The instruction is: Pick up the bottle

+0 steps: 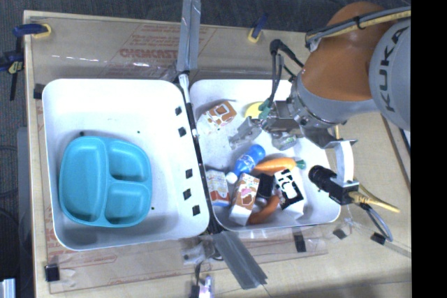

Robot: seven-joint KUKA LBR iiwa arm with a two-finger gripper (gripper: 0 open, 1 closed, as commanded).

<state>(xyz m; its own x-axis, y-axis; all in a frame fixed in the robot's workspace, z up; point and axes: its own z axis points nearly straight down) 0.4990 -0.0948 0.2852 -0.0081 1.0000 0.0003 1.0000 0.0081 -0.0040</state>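
**Worktop with two white bins, arm over the right one**

Dark floor surrounds a pale worktop [105,45] carrying two shallow white bins side by side.

- Left bin [70,98]: one blue divided tray [105,181], lying flat toward the near-left corner.
- Right bin [223,91]: a heap of mixed goods, including a small printed carton [246,195] and a black-and-white box [290,188].
- Bottle [248,160]: clear with a blue cap, lying tilted amid the heap, beside an orange item [276,165].
- Claw [253,128]: above the right bin's middle, just beyond the bottle; whether released or clenched cannot be told.
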